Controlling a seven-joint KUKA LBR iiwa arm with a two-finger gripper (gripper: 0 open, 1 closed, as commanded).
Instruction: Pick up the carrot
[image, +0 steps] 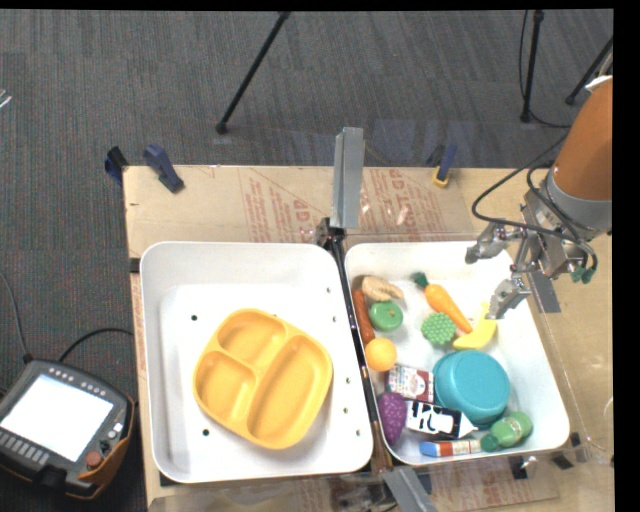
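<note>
Nearest the camera, a marker (452, 448) lies along the front wall of the right bin (553, 372), with a green bottle (509, 430) at its right end and a black-and-white card (434, 419) just behind it. Farther back in that bin lies the carrot (446, 305), orange with a green top, slanting from upper left to lower right. Its lower end touches a yellow wedge (475, 335), and a green studded ball (437, 328) sits just beside it. To its left are a green round piece (386, 316), a tan piece (381, 289) and an orange ball (380, 354). A teal bowl (472, 386) stands in front of the wedge, with a purple grape bunch (392, 413) to the left. The gripper (507, 296) hangs above the bin's right rear part, right of the carrot and apart from it, fingers spread with nothing between them. The left bin (160, 300) bears a yellow tray (262, 376).
</note>
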